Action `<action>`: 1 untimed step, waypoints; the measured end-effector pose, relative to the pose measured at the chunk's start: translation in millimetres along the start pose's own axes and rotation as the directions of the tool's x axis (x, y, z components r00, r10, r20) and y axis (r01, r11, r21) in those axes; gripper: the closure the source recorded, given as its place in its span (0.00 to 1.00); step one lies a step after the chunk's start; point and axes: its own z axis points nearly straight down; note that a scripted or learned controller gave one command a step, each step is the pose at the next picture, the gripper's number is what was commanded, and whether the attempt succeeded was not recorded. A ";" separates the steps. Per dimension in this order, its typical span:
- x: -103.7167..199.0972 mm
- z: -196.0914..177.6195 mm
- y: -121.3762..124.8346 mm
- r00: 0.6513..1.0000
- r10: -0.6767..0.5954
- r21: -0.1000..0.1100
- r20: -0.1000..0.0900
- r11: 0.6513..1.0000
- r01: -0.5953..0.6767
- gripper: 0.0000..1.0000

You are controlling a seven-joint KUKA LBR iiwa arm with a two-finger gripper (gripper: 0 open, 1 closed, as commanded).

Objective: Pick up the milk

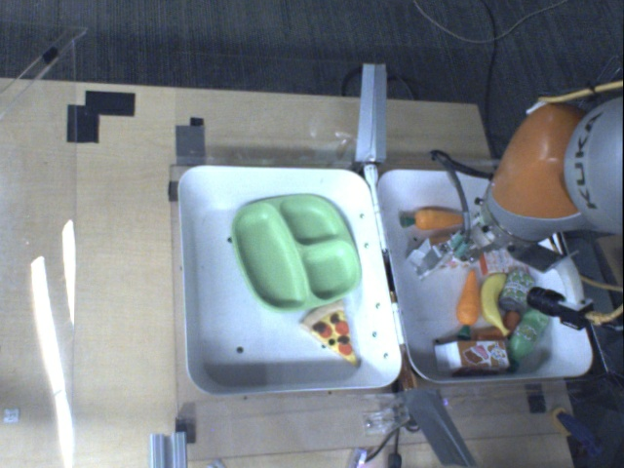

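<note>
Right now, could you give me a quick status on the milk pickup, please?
Gripper low in right bin, nothing seen held. Milk carton lying at front edge, untouched. Banana, carrot, green bottle crowd it.

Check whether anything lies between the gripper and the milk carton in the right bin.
Partly. A carrot and a banana lie between the gripper and the milk carton; the carton's top looks uncovered.
</note>
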 end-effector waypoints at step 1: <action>-29.0 18.9 29.7 0.994 0.106 -0.025 0.014 0.994 -0.106 0.00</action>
